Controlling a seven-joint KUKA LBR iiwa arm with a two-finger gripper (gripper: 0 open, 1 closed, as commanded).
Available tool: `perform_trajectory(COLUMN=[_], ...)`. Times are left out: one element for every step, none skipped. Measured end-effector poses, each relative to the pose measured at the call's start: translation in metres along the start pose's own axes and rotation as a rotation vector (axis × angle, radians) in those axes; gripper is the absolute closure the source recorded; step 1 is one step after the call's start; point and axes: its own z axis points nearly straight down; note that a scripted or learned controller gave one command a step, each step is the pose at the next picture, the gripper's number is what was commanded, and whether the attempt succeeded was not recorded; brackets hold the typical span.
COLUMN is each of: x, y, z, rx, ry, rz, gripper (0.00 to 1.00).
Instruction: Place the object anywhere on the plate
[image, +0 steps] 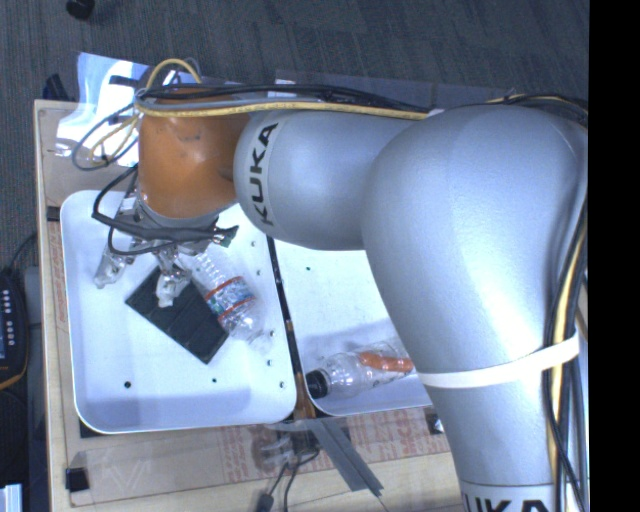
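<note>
Camera view, 1 frame, logged from my remote station. Item 1: KUKA arm (400, 170), grey, orange band above the wrist, reaching from the right across both bins, its bulk covering much of the right bin. Item 2: gripper (168, 268), poised over the upper part of the left bin (150, 400); fingers splayed apart, with nothing visibly clamped between them. Item 3: black flat plate (185, 315), a dark square lying tilted like a diamond on the left bin's floor, directly under and just below the gripper. Item 4: clear plastic bottle (225, 295) with a red and blue label, the task's object as I judge it, lying on its side in the left bin, touching or overlapping the plate's right edge. Its long axis runs from upper left to lower right, and it sits just right of the fingertips, so the gripper is offset slightly left of it. Item 5: a second clear bottle (360, 372) with a black cap and orange contents, lying in the right bin (330, 290) near its lower wall. Item 6: loose cables (100, 140) beyond the left bin's upper corner. My reading: whether the bottle already counts as on the plate I cannot tell.
</note>
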Motion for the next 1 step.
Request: perform_trajectory(x=[0.0287], y=[0.0436], z=[-0.0101], rx=[-0.008], ry=[0.006], rz=[-0.069], gripper=[0.0])
